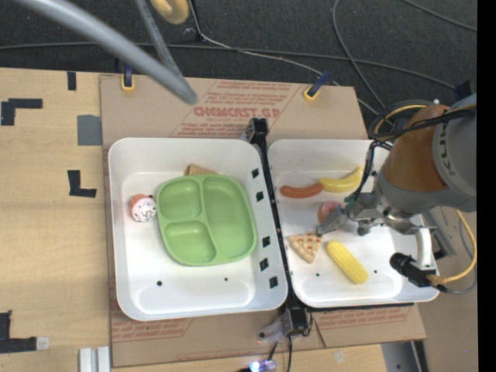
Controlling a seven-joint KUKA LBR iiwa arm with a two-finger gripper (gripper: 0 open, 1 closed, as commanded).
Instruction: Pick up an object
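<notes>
My gripper [338,220] is low in the right bin [387,289], reaching in from the right. It hangs just over a small pink piece [326,207] that it partly hides. A pizza slice [306,246] lies just below-left of it, and a corn cob [347,261] lies below it. Behind it, a red sausage [300,190] and a yellow banana [342,181] rest near the bin's far side. Nothing is visibly lifted.
The left bin [128,285] holds a green divided plate [207,218], a small white and red ball [142,208] at its left, and a tan piece [199,170] behind it. A black divider [267,208] separates the bins. Cables run at the right.
</notes>
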